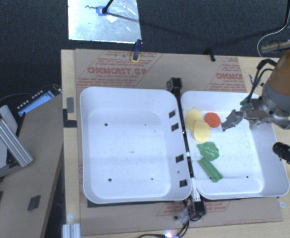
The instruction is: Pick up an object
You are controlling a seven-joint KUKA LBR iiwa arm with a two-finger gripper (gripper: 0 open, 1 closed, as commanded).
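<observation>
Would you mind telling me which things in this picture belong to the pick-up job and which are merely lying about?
Belonging to the job:
- gripper, over the right bin
- red round piece
- two yellow pieces, side by side
- green pieces

Just lying about:
- left bin
- cardboard sheet under the bins
- shiny metal plate on the floor
- yellow and blue clamp
</observation>
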